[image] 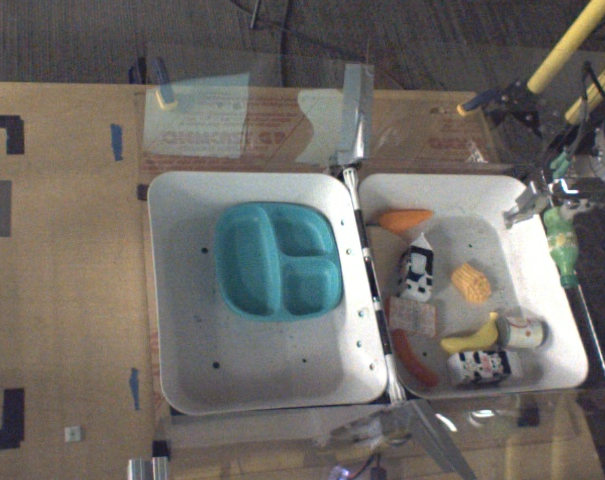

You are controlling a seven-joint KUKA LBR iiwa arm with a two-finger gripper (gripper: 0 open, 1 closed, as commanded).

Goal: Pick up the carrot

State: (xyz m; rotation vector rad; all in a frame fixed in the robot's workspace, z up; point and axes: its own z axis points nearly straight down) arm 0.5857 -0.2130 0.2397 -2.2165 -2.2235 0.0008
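1. The carrot (405,220) lies on its side at the far left corner of the right bin (542,373), close beside the divider between the two bins, untouched.
2. The gripper (538,200) hangs at the right bin's far right edge, well apart from the carrot; whether it is spread or pressed together cannot be told.
3. A green bottle (559,245) lies along the bin's right rim, just near the gripper.
4. Nearer in the same bin sit a black-and-white carton (415,273), a corn piece (471,283), a banana (472,337) and a red sausage (415,360).
5. A teal divided plate (279,260) rests in the left bin (182,358).
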